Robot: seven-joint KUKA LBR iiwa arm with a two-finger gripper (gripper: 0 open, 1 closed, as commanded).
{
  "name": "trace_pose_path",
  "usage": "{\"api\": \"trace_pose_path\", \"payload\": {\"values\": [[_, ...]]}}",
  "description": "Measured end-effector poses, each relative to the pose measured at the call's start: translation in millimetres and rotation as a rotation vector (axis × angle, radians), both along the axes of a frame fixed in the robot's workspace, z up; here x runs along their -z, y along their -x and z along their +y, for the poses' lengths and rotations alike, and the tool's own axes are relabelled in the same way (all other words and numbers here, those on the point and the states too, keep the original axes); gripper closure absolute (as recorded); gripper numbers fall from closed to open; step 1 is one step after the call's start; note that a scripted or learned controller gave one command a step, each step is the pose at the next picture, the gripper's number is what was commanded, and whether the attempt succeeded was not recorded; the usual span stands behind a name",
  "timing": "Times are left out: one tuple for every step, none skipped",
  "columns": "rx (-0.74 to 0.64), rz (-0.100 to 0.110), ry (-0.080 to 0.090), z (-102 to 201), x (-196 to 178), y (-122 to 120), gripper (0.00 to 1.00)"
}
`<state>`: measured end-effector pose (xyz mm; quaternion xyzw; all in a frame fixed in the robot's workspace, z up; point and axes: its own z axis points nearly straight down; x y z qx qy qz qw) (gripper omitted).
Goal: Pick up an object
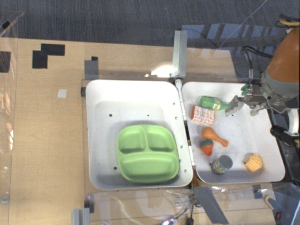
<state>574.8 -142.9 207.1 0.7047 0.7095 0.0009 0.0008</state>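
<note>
I saw a green divided tray (pixel 147 153) resting in the left bin (pixel 101 97); black tape marks (pixel 47 54) lay on the bench up-left of that bin.

claw (pixel 243 104) over right bin (pixel 272 172), near green bottle (pixel 210 102)

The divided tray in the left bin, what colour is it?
Light green, seen clearly in the camera view: the divided tray in the left bin.

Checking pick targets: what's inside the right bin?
The right bin holds a green bottle, a checkered box, an orange drumstick-shaped toy, a red-and-teal toy, a can and a yellow waffle-like piece. The gripper covers part of the bin's upper right floor.
</note>
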Motion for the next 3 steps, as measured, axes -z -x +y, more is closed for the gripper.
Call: {"api": "trace_pose_path", "payload": {"values": [[-0.002, -0.006, -0.001, 55, 115, 36, 0.00], [-0.004, -0.010, -0.004, 57, 104, 33, 1.00], [-0.013, -0.002, 0.001, 90, -39, -1, 1.00]]}}
